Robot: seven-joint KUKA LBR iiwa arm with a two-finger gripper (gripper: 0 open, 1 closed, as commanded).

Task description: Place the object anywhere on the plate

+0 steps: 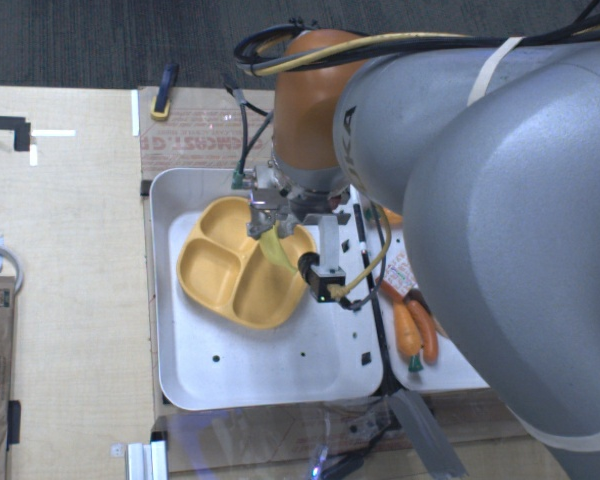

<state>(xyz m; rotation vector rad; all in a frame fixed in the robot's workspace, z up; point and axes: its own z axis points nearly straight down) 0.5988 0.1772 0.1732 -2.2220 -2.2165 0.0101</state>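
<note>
We are hovering over the yellow three-compartment plastic plate [242, 261] with something pale yellow-green at our tip.

Our two-finger gripper [267, 230] is closing on a slim yellow-green object [276, 252] — its lower end is hanging over the plate's centre dividers. If we let go here, it may be landing on a ridge and tipping toward the rim — or rolling off into the shallow white bin [270, 373].

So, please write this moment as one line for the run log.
gripper: over plate, holds yellow-green object | yellow three-compartment plate: in left white bin | orange carrots: right bin
</note>
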